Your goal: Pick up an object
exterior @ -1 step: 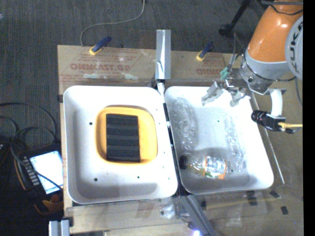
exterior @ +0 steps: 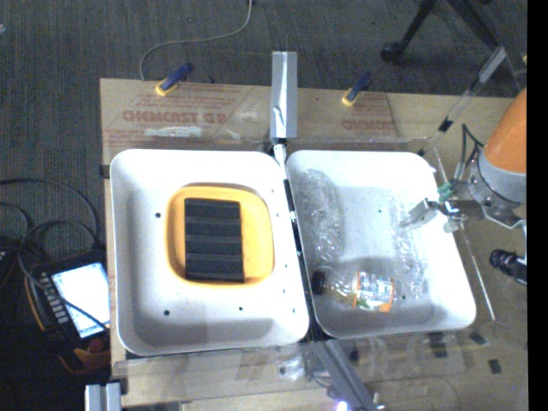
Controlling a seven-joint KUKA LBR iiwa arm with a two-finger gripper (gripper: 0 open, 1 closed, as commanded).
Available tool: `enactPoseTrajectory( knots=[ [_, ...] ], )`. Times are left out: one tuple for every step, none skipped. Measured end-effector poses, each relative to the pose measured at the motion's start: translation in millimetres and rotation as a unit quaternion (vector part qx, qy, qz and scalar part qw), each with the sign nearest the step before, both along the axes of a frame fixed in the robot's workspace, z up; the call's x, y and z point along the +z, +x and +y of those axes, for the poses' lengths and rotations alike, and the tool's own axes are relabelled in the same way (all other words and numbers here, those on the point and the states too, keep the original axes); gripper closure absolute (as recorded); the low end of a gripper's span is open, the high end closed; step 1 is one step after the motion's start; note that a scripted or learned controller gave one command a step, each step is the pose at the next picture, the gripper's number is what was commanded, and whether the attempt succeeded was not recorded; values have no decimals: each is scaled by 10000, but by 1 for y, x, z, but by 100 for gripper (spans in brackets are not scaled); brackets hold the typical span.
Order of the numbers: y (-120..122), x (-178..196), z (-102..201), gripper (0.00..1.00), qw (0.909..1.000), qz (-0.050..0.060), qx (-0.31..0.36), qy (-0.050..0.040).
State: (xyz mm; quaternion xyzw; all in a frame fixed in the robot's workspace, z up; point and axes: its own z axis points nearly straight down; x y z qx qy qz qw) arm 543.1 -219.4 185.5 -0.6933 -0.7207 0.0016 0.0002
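Note:
In the left bin lies a yellow-orange tray with a black ridged block in it. The right bin holds a clear plastic bottle along its left wall. A bottle with an orange label and dark cap lies near the front wall, and crumpled clear plastic sits toward the right. My gripper hangs over the right bin's right side, above and right of the crumpled plastic. Nothing shows held in it. The arm's orange band is at the right edge.
A metal post stands behind the seam between the bins. Two blue-and-yellow clamps sit on the wooden board at the back. A lit tablet and cables lie on the floor at left.

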Motion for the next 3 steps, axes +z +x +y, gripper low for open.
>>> enactPoseTrajectory(
  knots=[
    [-19, -86, 5, 0, 9995, -59, 297, 30],
    [-19, -78, 5, 100, 9995, -49, 298, 34],
    [-14, 20, 55, 100, 9969, -14, 789, 15]
  ],
)
